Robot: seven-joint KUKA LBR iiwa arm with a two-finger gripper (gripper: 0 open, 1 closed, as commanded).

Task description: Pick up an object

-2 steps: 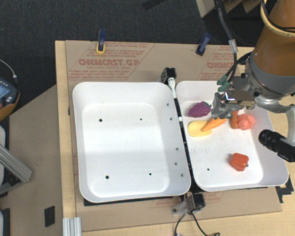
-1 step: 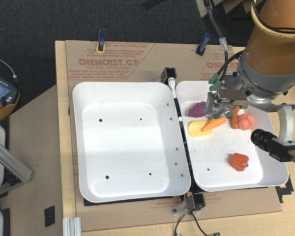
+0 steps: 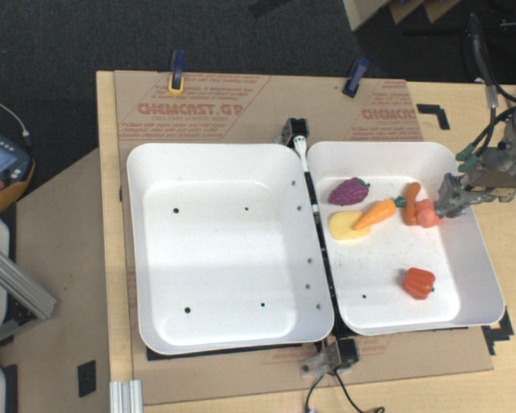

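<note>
Fingers (image 3: 451,198): down at the right bin's right wall, toward the worktop's right edge; too dark and small to tell whether apart or together.
Nearest thing: pink piece (image 3: 426,216), just beside the fingertips, maybe touching; not visibly between them, so not counted as held.
Beside it: small orange piece (image 3: 410,203), touching or almost touching the pink piece on its left.
Further in: carrot (image 3: 375,214) lying slantwise across the lemon (image 3: 347,227); grapes (image 3: 349,191) just behind them, toward the worktop's far edge.
Apart: red pepper (image 3: 419,282), alone toward the near edge of the right bin (image 3: 475,304).
Left bin (image 3: 146,256): white, well apart from the fingers.
Risk, wall: pink piece sits close to the bin's right wall, so likely little room for a finger on that side; a glancing close could push it away instead of gripping.
Risk, neighbour: orange piece so near could get nudged or caught along.
Risk, shape: rounded toy food probably slippery; could squirt out on closing or drop on lifting.
</note>
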